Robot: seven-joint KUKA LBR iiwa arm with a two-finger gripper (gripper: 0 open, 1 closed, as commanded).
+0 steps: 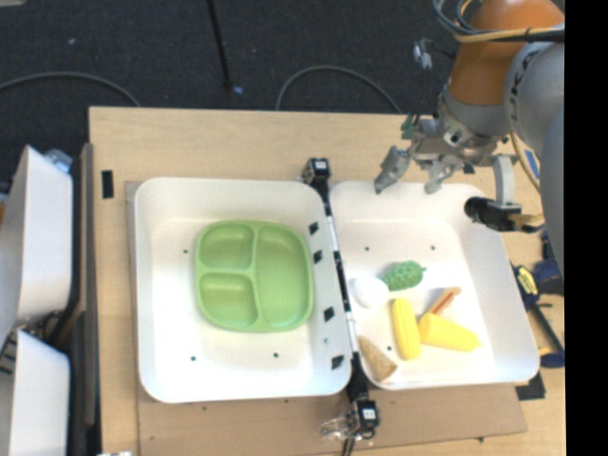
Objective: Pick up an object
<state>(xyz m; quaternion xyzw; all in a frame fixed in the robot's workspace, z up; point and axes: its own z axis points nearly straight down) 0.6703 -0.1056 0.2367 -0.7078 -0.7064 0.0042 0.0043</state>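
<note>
Nearest the camera, at the front edge of the right bin [494, 255], lies a tan wedge-shaped piece [377, 359]. Just behind it sit a yellow corn cob [405, 328] and a yellow block [448, 333], close together. A thin orange stick [445, 300] lies just beyond the block. A green knobbly item [404, 275] rests near the bin's middle, with a white rounded object [369, 291] beside it toward the divider. The left bin [157, 350] carries a green sectioned plate [255, 275]. The claw [414, 173] hangs above the right bin's far edge, fingers spread apart, nothing between them. Both bins stand on the wooden table [228, 141].
</note>
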